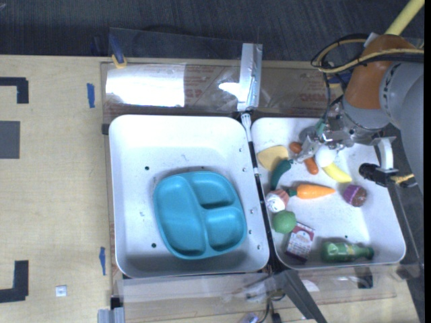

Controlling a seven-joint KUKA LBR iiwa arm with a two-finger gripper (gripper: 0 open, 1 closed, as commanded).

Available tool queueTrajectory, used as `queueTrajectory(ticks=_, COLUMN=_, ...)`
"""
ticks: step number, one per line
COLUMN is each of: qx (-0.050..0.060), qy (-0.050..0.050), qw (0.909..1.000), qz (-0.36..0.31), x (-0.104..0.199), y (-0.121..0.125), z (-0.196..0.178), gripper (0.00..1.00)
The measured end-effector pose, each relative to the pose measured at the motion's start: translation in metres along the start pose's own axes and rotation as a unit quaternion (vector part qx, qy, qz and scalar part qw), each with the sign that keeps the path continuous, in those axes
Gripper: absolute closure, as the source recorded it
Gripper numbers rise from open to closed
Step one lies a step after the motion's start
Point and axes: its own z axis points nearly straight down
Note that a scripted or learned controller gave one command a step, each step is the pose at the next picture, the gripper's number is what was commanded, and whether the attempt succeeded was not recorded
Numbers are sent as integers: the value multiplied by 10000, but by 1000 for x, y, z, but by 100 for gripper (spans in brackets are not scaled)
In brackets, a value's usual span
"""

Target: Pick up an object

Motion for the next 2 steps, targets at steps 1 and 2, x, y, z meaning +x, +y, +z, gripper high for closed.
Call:
queueTrajectory(ticks=1, qx=-218, qy=-32, qw=9991, qz=-351, x=56, y=-11, z=-118, gripper=100)
queueTrajectory(ticks=2, qx=-154, qy=-27, qw=9931, qz=-1165, x=121, y=-58, z=-96, gripper=100)
